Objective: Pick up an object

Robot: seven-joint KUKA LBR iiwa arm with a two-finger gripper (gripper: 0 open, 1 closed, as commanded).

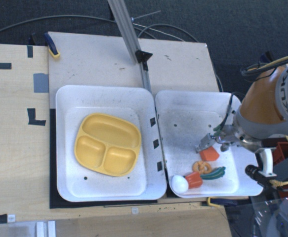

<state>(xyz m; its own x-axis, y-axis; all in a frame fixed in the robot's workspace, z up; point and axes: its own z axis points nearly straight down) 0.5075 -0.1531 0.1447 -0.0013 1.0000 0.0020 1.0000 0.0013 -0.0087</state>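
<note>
From above, the table (15, 83) carries two shallow white bins side by side. The left bin (64, 132) holds a yellow divided tray (107, 143), lying flat near its middle. The right bin (183, 107) holds a small cluster at its near right corner: an orange block (210, 154), a pretzel-shaped brown piece (202, 167) just below it, a green curved object (216, 173) beside that, a red piece (194, 180), and a white egg-like ball (179, 183) against the bin's near left corner.

The arm (265, 102) reaches in from the right edge, and its pincer (206, 144) sits low over the right bin, just above and touching or nearly touching the orange block. Whether the pincer is released or clenched cannot be told; its tips blur into the block and the grey wrist parts.

A grey metal rail (126, 26) slants from the far edge down to the seam between the bins. A blue and yellow clamp (51, 45) sits at the table's far left part. Dark tape marks (35, 116) lie on the table's left side. Cables (84, 19) loop over the dark floor beyond. No readable writing.
</note>
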